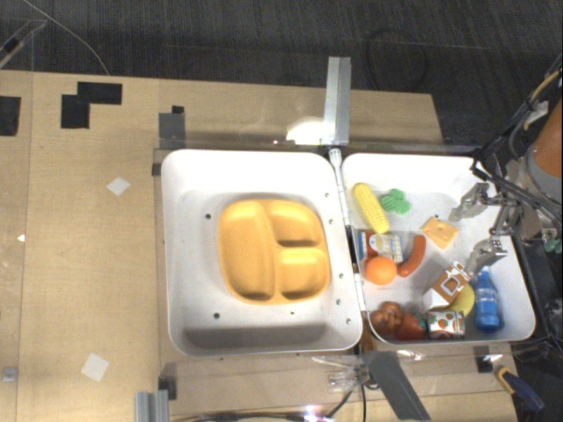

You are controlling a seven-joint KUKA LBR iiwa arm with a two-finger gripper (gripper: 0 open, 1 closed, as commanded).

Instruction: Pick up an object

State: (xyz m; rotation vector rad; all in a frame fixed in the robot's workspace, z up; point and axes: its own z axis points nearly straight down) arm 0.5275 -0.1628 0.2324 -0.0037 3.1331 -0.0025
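**A:** Camera view first: what is my gripper [479,227] doing?

**B:** I see it over the right side of the right bin [440,170], coming in from the right on the grey arm [547,161]. Its two metal fingers [469,200] stand well apart, wide open, with nothing between them. One finger sits toward the back, the other [486,253] toward the front.

**A:** What lies closest to it?

**B:** A blue bottle [486,304] is just in front of the nearer finger, by the right wall. Beside that I make out a yellow banana [465,301] and a small brown and white carton [450,281]; its print is too small for me to read. A cheese wedge [439,232] lies left of the fingers.

**A:** Further out?

**B:** A sausage [412,257], an orange [380,272], a corn cob [370,207] and a green piece [395,202]. At the front are a can [446,324] with an unreadable label and something reddish brown [395,321].

**A:** And the other bin?

**B:** The left bin [189,236] holds a yellow divided tray [273,249], well apart from my gripper.
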